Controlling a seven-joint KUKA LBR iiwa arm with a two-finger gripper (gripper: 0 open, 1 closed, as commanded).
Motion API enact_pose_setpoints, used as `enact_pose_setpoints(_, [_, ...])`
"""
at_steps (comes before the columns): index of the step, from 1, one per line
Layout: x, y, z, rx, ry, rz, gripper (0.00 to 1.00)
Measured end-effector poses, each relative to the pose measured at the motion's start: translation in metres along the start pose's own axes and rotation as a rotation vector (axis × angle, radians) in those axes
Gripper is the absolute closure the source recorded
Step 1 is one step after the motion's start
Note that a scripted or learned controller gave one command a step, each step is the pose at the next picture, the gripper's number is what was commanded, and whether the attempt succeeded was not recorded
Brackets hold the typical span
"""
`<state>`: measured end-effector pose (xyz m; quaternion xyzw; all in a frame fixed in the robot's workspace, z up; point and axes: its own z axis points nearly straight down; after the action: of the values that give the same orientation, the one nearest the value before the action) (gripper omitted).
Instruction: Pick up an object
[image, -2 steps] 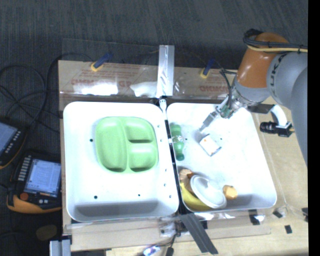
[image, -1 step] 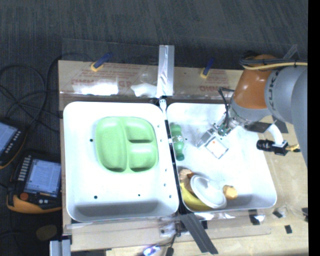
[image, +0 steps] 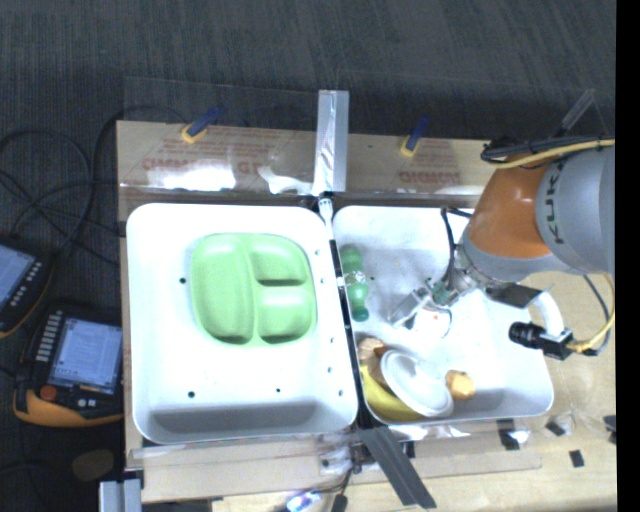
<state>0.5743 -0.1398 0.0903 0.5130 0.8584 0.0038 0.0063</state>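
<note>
Down in the right bin (image: 520, 390), the tool (image: 412, 308) hangs low over the white floor, reaching in from the arm (image: 535, 220) with its orange band. Its two fingers (image: 400, 310) stand apart, open, with nothing between them; whether the tips touch the bin floor cannot be told.

Just to the tool's left, against the wall shared by the two bins, lies a green bottle (image: 354, 280), stretched along that wall and clear of the fingers. Below the tool, toward the near edge of the bin, a white bowl (image: 412, 382) rests tilted on a yellow banana (image: 385, 400). A small brownish object (image: 372, 348) sits at the upper left of the bowl, and another small orange-brown piece (image: 460, 382) sits just beside its right rim. All of these lie apart from the tool.

Farther left of the tool, beyond the dividing wall, the left bin (image: 160, 400) holds a green divided tray (image: 252, 288), lying flat near that bin's middle. Both bins sit side by side on the tabletop (image: 580, 440).
</note>
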Motion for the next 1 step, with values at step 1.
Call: enact_pose_setpoints(1, [0.021, -0.038, -0.0014, -0.002, -0.007, -0.072, 0.0])
